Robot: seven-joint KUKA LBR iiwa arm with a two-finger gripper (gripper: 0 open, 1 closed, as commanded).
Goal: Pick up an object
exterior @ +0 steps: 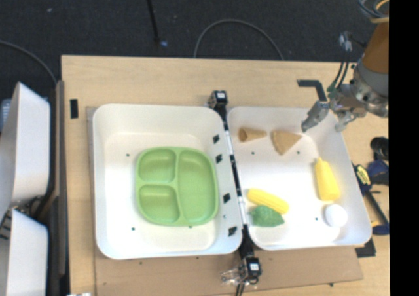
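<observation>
So the grey two-finger gripper (329, 116) hangs over the far right corner of the right-hand shallow white bin (296, 239), jaws spread and nothing between them. Closest target is the tan wedge-shaped piece (285, 140) lying flat just beside the tips, with a smaller tan cone-like piece (251, 134) to its left. My take: go for the wedge, line the jaws across its narrow sides and come straight down, since it's low and could slide out. It sits near the back wall, so watch that rim. Mid-bin is open floor, decent room there. The long yellow corn-like piece (327, 179) hugs the right wall, tighter. White ball (335, 215), second yellow cob (268, 201) and green leafy lump (266, 217) crowd the front. The pale green divided plate (177, 186) has the left bin (108, 222) on the wooden counter (131, 78) to itself.
</observation>
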